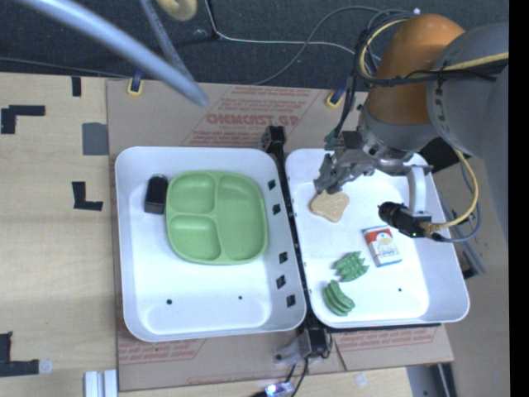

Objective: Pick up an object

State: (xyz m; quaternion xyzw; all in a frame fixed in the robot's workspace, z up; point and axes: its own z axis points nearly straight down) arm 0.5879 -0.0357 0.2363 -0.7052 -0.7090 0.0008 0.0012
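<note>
Bench (50,222) — tan wood with black tape marks, a sheet of printed cardboard (248,110) under both bins.

Arm (430,64) enters from the right, grey with its orange band over the far right corner of the right bin; black and yellow cables loop about the wrist.

Left bin (136,304) — white, shallow, touching the right bin (438,304) along a black clipped seam.

Plate (217,217) — green, divided into three sections, lies in the middle of the left bin, a little toward its far side. A small black block (155,194) sits just beside the plate's left edge, touching or nearly so.

Gripper (335,184) hangs over the far left part of the right bin, fingers pointing down at a tan cookie (329,207). Fingertips sit at the cookie's far edge; whether they are spread or closed, cannot tell, and the cookie lies flat on the bin floor.

Red-and-white card (383,246) lies right of centre in the right bin, well apart from the cookie.

Two green pea pods — one (350,265) near the bin's middle, the other (338,298) just nearer the front edge, close together but apart.
</note>
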